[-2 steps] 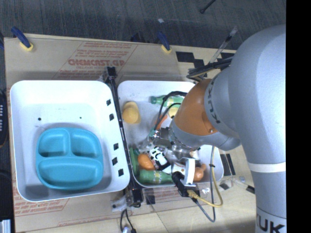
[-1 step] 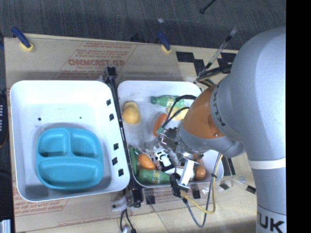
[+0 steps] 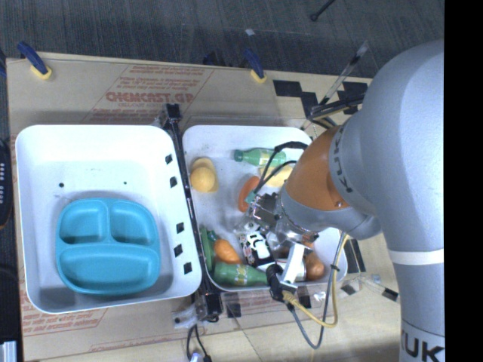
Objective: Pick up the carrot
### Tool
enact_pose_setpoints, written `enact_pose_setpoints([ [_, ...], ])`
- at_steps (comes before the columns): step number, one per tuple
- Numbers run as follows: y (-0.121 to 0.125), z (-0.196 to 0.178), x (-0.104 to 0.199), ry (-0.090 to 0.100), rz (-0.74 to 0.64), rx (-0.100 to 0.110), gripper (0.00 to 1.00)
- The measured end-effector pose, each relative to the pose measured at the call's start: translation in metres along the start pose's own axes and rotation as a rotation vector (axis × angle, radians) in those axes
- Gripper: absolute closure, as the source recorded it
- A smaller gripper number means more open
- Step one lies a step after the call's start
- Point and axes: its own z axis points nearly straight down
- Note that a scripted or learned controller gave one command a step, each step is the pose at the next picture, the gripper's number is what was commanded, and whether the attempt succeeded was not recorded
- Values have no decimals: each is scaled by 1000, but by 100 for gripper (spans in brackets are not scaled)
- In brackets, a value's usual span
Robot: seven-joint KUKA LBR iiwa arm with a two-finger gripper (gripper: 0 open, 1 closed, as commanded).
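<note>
Seen from above at a slant: 2 shallow white bins side by side on a cardboard-covered bench. Left bin [image 3: 38, 202] holding 1 blue divided tray [image 3: 109, 245] toward its near half. Right bin [image 3: 226, 138] crowded with small items. Grey arm [image 3: 400, 149] reaching in from the right, orange band [image 3: 317, 183] above the wrist, gripper [image 3: 260, 236] low over the right bin's middle. Finger spacing hidden by wrist and clutter, so open or closed: cannot tell. Carrot [image 3: 247, 192] lying tilted in the right bin, just up-left of the gripper, partly covered by it; contact unclear. Nearby: yellow lemon-like fruit [image 3: 202, 176] by the left wall, green bottle [image 3: 256, 155] toward the far side, orange fruit [image 3: 226, 250] and another green bottle [image 3: 238, 275] along the near edge
</note>
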Motion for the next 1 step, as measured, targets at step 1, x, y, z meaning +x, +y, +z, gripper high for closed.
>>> enact_pose_setpoints([
  [1, 2, 11, 25, -12, 315, -1, 100],
])
